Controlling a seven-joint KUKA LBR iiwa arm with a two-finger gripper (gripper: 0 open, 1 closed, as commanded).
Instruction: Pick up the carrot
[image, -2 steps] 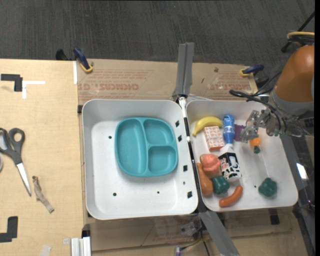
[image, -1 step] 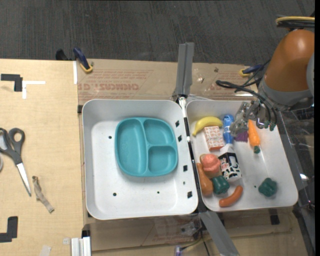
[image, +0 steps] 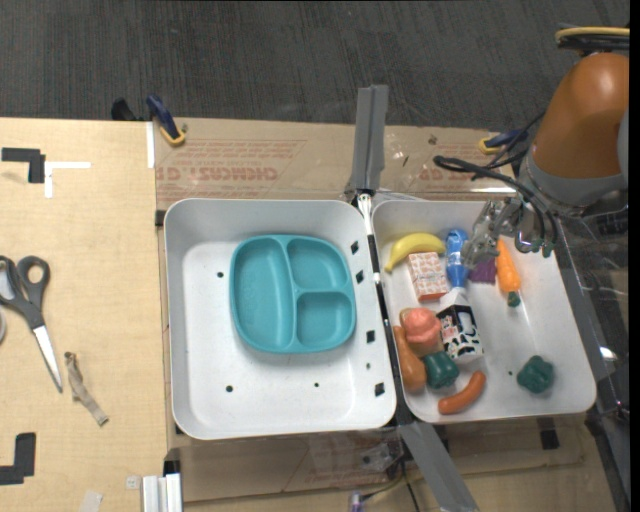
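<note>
Orange carrot sits in the right bin, upper right area, lying roughly upright along the view with a green tip at its lower end. Gripper is just above and left of it, at the bin's top edge, close to the carrot's upper end; can't tell if they touch. Gripper state: cannot tell, too cluttered and blurred there. Nothing visibly between its parts.

Arm's orange band is at the top right, grey wrist below it.

Other right-bin contents:
- banana top left
- blue bottle beside it
- purple piece just left of the carrot
- small pink-and-white box under the banana
- black-and-white carton mid bin
- pink item touching the carton's left side
- orange-brown sausage shape along the left wall
- dark green item below the carton
- red-orange sausage at the bottom
- green pepper-like piece lower right, well apart from the rest

Left bin holds a teal divided plate.

Scissors lie on the desk at far left.
</note>
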